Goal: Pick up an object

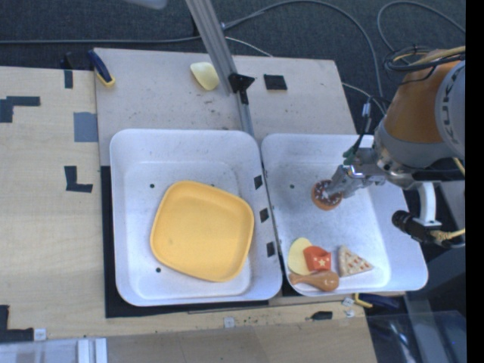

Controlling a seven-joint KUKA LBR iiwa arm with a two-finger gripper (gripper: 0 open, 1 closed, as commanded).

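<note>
- A small round brown object (327, 196), with what looks like a reddish-orange rim, lies on the floor of the right bin (302, 157), roughly mid-way up the bin and towards its centre.
- The gripper (334, 187) is right over that round object, its tip overlapping the object's upper right edge; whether it touches it cannot be told.
- I cannot tell if the gripper is released, clenched or grasping anything: its end is too small and blurred against the object.
- The arm (420, 119) comes in from the right, its orange band above the grey wrist, crossing the right bin's far right rim.
- At the near end of the same bin sits a cluster, well apart from the round object: a pale yellow piece (298, 251), a red block (318, 259) touching it, a triangular sandwich-like wedge (353, 263) just beside the block, and a brown drumstick-shaped toy (318, 280) lying along the front of them.
- The left bin (128, 203) holds a yellow square plate (202, 230), lying flat and slightly turned.
- Beyond the bins, on the bench, a small pale yellow item (203, 75) rests near a slanted metal pole (219, 48).
- A blue-and-yellow tool (101, 66) lies at the bench's far left corner.
</note>
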